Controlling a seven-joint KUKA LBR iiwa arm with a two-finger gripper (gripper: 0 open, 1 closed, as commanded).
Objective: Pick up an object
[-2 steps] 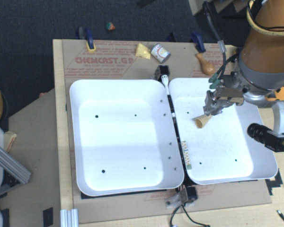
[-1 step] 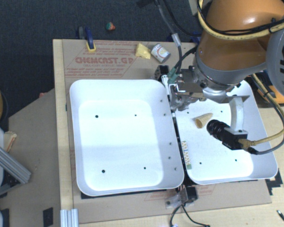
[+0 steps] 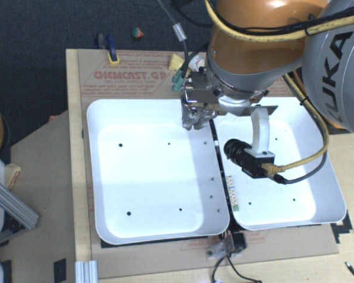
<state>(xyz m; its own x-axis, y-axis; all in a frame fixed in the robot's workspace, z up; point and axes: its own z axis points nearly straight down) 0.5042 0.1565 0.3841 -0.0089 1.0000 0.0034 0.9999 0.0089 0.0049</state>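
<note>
Two bins (image 3: 147, 229) side by side — on bench (image 3: 82, 75)

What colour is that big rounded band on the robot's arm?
Shiny orange, almost coppery, on the grey arm's rounded band; the overhead camera view shows it well.

Fixed overhead camera, slanted down, both bins (image 3: 100, 158)

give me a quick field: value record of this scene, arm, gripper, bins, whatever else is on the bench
arm: grey with orange band, reaching in from the right
gripper: over the top edge of the seam between the bins, nothing seen between its fingers
left bin: white, shallow
right bin: white, shallow, partly covered by the arm
black cylindrical unit: on a wrist bracket, yellow cable attached
bench surface: cardboard sheet with red print
</note>
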